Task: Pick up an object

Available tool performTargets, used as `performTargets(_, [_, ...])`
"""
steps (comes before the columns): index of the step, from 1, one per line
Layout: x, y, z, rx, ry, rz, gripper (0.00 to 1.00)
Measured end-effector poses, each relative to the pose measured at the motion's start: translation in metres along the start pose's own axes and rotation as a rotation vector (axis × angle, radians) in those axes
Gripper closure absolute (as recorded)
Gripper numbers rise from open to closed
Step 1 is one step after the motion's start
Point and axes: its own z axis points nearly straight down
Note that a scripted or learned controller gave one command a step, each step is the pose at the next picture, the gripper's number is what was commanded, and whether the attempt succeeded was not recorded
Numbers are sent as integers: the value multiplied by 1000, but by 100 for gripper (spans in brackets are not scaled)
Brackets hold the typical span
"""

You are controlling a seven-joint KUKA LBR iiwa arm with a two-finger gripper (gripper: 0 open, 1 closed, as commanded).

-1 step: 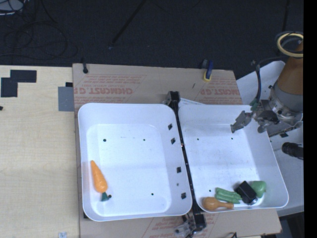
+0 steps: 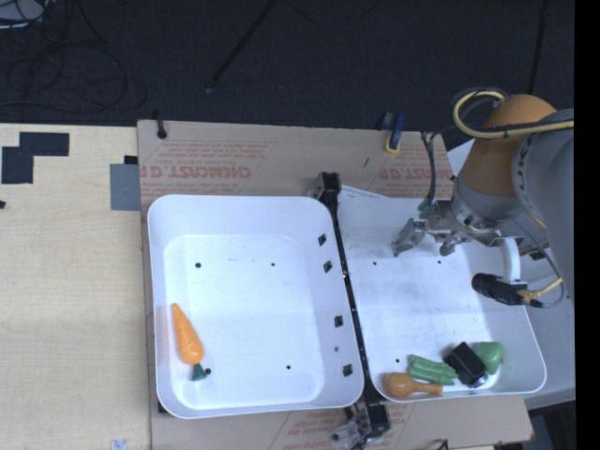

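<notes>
Orange pear-shaped toy (image 2: 410, 385), green pods (image 2: 431, 369), black block (image 2: 466, 362) crowd right bin (image 2: 412, 298) near rim. Risk: block overlaps pods, double grab or slip against wall. Tool (image 2: 427, 239) at bin's far side, fingers spread, nothing between. Carrot (image 2: 186, 335) left of right bin.

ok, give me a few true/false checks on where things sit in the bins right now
1. The carrot lies in the left bin. True.
2. The carrot sits at the far right corner of its bin. False: it is near the left wall, toward the near edge.
3. The tool is over the right bin. True.
4. The black block is between the tool's fingers. False: it lies by the right bin's near edge, apart from the tool.
5. The green bean pod lies in the left bin. False: it is in the right bin, beside the black block.
</notes>
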Motion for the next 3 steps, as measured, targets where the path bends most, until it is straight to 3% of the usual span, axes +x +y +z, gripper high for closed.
performTargets(1, [0,1,-9,-1,-1,-2,100])
performTargets(2, [52,9,-135,-15,-1,-6,100])
performTargets(3, [92,7,-220,-12,-1,-5,100])
